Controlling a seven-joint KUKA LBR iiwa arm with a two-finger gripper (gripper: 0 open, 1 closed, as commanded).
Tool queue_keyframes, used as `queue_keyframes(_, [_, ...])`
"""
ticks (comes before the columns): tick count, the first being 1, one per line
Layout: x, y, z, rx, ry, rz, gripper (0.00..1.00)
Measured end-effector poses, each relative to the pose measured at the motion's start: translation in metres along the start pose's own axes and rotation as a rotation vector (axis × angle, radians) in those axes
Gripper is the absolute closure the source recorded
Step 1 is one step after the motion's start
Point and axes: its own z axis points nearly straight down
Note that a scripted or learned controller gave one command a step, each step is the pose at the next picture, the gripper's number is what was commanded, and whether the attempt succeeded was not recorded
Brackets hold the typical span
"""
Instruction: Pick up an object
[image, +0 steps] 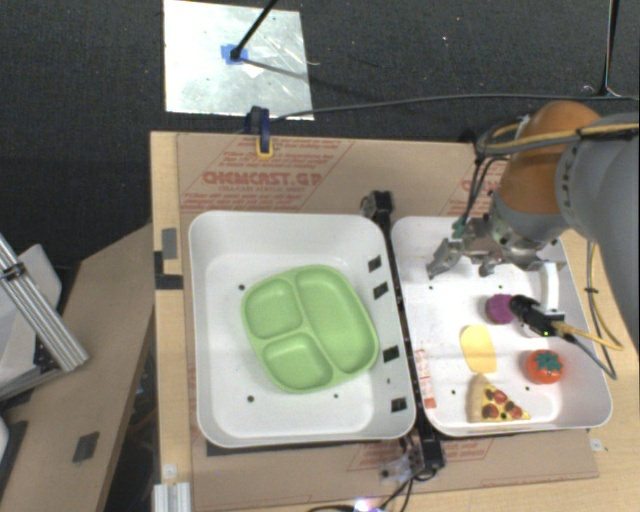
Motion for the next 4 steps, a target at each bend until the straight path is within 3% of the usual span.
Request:
queue_keyframes(1, [0.0, 0.003, -0.015, -0.008, -0.001, -0.001, 1.0])
queue_keyframes(2, [-0.002, 0.004, -0.08, -0.013, -0.002, -0.002, 1.0])
queue_keyframes(3, [-0.002, 0.005, -0.095, -0.008, -0.001, -0.002, 1.0])
queue_keyframes(4, [0.045, 0.01, -0.091, -0.006, 0.001, -0.008, 1.0])
